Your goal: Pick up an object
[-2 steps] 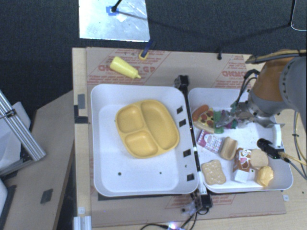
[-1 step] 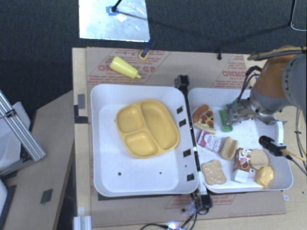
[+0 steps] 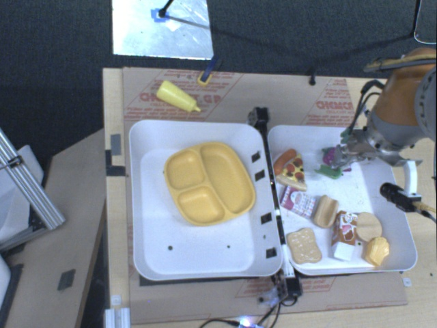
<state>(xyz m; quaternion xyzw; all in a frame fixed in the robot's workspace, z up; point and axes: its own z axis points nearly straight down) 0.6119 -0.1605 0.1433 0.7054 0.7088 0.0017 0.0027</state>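
A cracker-shaped toy [image 3: 304,245] lies at the near edge of the right bin [image 3: 403,248], beside a small carton [image 3: 345,236] and a yellow toy [image 3: 376,251]. Farther back in that bin, the gripper [image 3: 339,157] sits low over a purple and green toy [image 3: 332,164] (too small to name), touching or almost touching it; whether it pinches the toy cannot be told. A pizza slice toy [image 3: 290,168] lies just left. The left bin [image 3: 147,251] holds a yellow divided tray [image 3: 207,182]. A yellow bottle [image 3: 177,96] lies behind it on the bench.
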